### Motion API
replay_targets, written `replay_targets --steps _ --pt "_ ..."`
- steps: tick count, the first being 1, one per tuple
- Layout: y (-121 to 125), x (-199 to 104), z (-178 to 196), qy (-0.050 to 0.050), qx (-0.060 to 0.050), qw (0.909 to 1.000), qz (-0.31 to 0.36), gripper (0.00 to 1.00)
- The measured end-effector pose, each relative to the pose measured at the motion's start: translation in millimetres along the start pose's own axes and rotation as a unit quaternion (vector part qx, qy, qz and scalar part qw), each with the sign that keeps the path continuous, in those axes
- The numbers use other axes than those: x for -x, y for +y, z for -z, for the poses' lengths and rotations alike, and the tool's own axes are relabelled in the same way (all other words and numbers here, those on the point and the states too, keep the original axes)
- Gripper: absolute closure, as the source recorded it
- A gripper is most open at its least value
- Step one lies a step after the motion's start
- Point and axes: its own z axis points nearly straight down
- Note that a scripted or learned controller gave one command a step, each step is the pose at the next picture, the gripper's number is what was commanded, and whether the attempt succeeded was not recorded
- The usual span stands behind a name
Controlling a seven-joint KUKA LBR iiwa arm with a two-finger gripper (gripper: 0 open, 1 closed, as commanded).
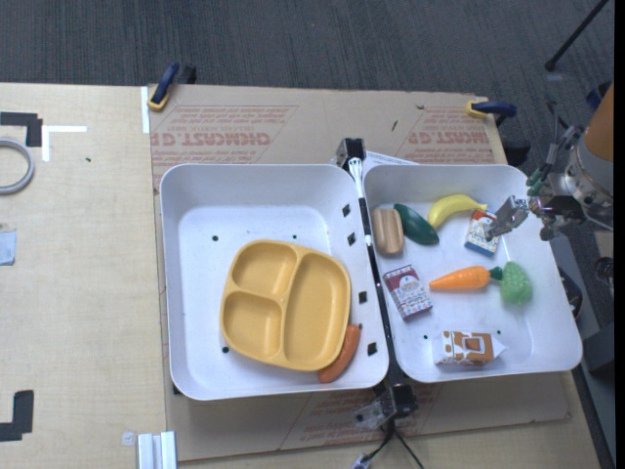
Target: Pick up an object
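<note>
The right bin (547, 355) holds several toy foods: a yellow banana (454, 207), a dark green vegetable (419, 225), a tan bun (388, 231), an orange carrot (461, 279), a green leafy piece (515, 283), a red box (407, 292), a small white-and-blue carton (480, 234) and a brown-and-white carton (469, 349). My gripper (510, 215) reaches in over the bin's right rim. It hangs just above and to the right of the white-and-blue carton. Nothing shows in its grasp.
The left bin (186, 262) carries a yellow divided plate (286, 304) with an orange sausage (340, 355) against its lower right edge. Both bins rest on a cardboard sheet (244, 130) held by clamps. The grey arm (591, 169) stands at the right edge.
</note>
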Motion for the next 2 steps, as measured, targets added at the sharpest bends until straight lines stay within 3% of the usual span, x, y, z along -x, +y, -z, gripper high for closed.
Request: replay_targets --steps 1,2 --pt "52 -5 -136 0.0 0.003 0.9998 -0.019 0.0" --pt "52 -3 -125 -0.002 0.004 0.9998 -0.02 1.0"
